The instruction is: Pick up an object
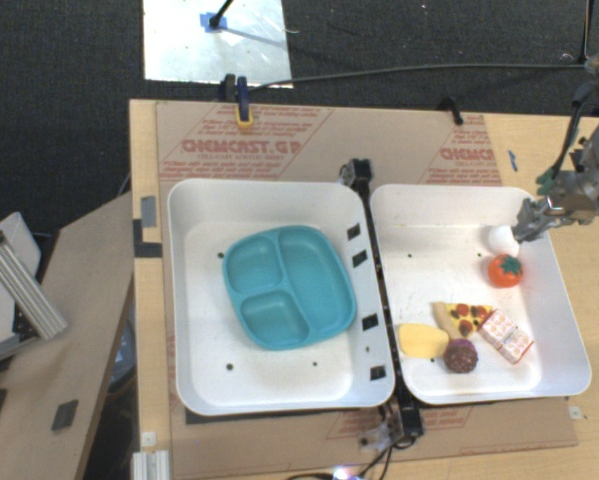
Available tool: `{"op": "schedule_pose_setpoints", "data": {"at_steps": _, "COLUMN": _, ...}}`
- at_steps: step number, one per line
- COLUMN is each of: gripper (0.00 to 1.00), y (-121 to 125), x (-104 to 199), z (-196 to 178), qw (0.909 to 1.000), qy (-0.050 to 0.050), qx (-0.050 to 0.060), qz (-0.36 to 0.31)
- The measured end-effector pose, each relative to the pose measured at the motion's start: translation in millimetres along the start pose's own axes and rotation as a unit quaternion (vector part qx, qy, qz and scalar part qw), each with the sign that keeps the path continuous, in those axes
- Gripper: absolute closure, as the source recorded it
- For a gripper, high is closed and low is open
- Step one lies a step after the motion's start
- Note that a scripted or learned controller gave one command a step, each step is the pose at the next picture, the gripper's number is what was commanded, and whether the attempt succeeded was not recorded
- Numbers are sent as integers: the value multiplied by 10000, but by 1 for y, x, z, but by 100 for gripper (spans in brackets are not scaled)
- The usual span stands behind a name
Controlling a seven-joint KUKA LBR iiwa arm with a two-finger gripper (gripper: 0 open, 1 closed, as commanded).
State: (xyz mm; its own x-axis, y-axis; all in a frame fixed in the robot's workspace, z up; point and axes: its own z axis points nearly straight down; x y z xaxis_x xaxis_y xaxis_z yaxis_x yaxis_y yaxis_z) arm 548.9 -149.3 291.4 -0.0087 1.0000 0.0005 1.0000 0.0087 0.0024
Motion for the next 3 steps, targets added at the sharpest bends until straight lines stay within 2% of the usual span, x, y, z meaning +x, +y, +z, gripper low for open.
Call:
{"op": "schedule_pose_setpoints", "data": {"at_steps": 1, "gripper": 100, "y": 12, "x": 46, "z": 7, "qw": 10000, "qy": 3, "qx": -2, "qz": -2}}
{"op": "schedule_pose_setpoints", "data": {"at_steps": 3, "gripper": 100, "y": 14, "x": 146, "z": 50, "qw": 10000, "qy": 9, "qx": 8, "qz": -5}}
